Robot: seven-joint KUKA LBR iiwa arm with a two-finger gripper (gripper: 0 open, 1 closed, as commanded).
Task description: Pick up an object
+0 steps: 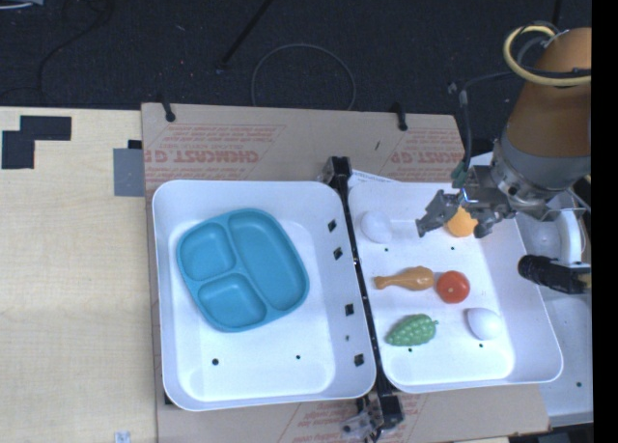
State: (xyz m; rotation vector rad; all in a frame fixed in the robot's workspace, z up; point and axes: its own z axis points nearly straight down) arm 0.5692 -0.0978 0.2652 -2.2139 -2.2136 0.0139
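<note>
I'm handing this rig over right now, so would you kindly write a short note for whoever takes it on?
Pincer: over the upper part of the right bin, with an orange object between its fingers; how firm the hold is cannot be judged.
Right bin also holds: white egg near the divider, toy drumstick, red tomato, green grapes, second white egg.
Left bin: blue divided tray.
Done: orange object apparently grasped.
Left: confirm it lifts clear and stays held.
</note>
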